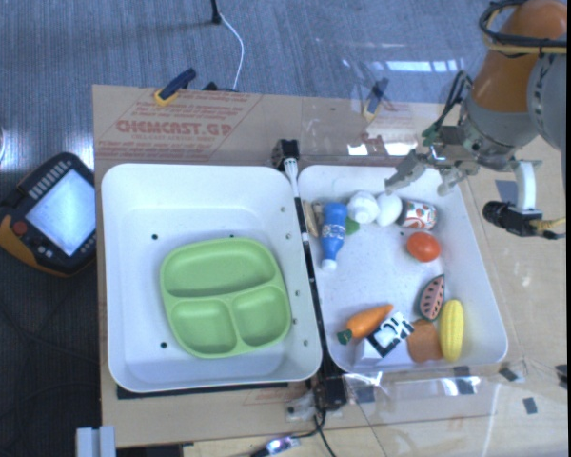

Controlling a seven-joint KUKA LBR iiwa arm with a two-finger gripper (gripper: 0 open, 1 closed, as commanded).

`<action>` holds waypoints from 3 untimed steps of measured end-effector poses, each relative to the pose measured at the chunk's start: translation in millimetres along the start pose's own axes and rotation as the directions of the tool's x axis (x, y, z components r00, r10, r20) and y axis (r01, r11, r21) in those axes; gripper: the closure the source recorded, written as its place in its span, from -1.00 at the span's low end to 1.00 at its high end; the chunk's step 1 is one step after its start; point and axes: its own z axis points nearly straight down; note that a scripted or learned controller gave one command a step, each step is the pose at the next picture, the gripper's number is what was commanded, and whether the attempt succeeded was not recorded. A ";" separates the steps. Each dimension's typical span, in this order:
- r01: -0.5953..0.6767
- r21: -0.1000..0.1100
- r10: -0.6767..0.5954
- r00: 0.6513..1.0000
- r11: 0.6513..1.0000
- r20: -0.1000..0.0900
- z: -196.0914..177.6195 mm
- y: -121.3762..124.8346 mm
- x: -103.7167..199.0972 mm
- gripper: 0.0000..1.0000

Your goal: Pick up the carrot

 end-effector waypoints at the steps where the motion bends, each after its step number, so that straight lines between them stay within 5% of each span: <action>1: -0.177 0.007 0.177 0.984 0.984 -0.001 52.4 -60.3 20.4 -1.00; 2: 0.055 0.004 -0.055 0.998 0.998 -0.002 34.9 -140.4 68.1 -1.00; 3: 0.129 -0.013 -0.129 0.992 0.992 0.000 126.9 -153.3 60.7 -1.00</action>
